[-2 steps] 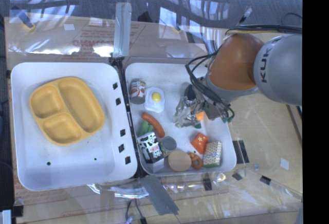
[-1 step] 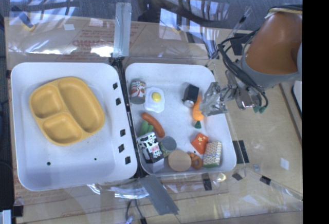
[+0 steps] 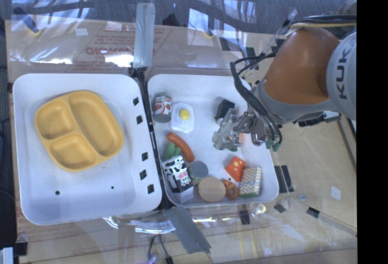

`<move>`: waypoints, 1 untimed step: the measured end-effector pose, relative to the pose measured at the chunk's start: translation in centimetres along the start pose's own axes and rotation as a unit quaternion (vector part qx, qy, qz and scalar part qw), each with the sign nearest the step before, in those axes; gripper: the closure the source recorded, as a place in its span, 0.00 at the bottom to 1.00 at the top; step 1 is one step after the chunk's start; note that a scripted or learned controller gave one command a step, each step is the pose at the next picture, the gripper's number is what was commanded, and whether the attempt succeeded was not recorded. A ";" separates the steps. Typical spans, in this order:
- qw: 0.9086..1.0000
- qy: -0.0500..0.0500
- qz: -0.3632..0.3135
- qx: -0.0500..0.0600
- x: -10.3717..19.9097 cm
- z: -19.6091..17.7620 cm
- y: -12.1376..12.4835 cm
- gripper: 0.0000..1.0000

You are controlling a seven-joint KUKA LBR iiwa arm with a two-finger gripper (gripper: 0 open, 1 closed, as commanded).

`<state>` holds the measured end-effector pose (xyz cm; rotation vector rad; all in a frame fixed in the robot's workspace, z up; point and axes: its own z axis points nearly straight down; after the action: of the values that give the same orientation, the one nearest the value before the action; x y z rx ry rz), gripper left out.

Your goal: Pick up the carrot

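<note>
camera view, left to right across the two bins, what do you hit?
Yellow divided plate in the left bin → small can → fried egg → gripper → orange carrot piece → speckled block at the right bin's near right corner.

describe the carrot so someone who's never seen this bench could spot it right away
Look in the right bin, the one crowded with toy food, not the left bin with the yellow plate. Near its left wall, below the fried egg, lies the carrot, slanting down to the right. It is the only long, thin orange thing, with a green top beside it.
</note>
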<state>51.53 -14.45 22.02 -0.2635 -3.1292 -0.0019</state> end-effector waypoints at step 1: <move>1.000 -0.010 -0.010 0.003 3.3 -14.6 -2.5 1.00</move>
<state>47.87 -16.43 36.58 -0.2342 -3.1503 0.0086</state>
